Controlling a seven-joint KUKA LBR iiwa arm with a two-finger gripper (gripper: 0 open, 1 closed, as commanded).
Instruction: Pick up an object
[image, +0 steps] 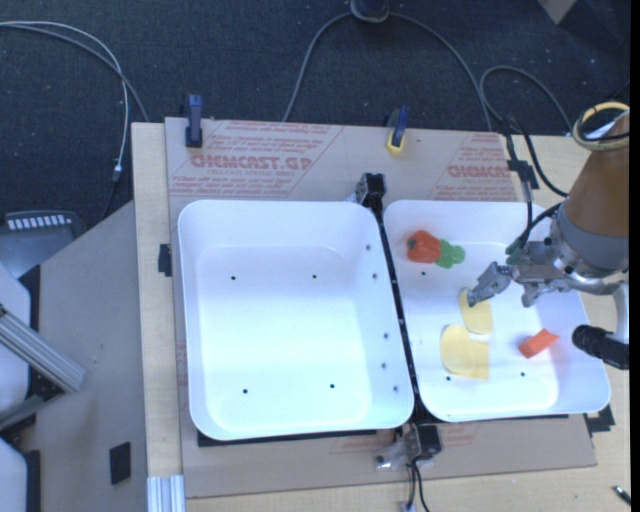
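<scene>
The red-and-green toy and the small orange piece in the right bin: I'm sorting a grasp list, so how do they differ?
The red-and-green toy has two colours, red with a green end; the small orange piece is plain orange. The toy is larger and rounded; the orange piece is smaller and blockier. The toy lies near the bin's far side, the orange piece nearer the front, on the arm's side. Both rest loose on the right bin floor, neither in the hand.

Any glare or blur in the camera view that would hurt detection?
Camera view: even light; the white left bin and right bin are bright but not blown out. Soft shadows only. The yellow pieces, red-green toy and orange piece are small and soft-edged. The gripper is slightly blurred.
</scene>
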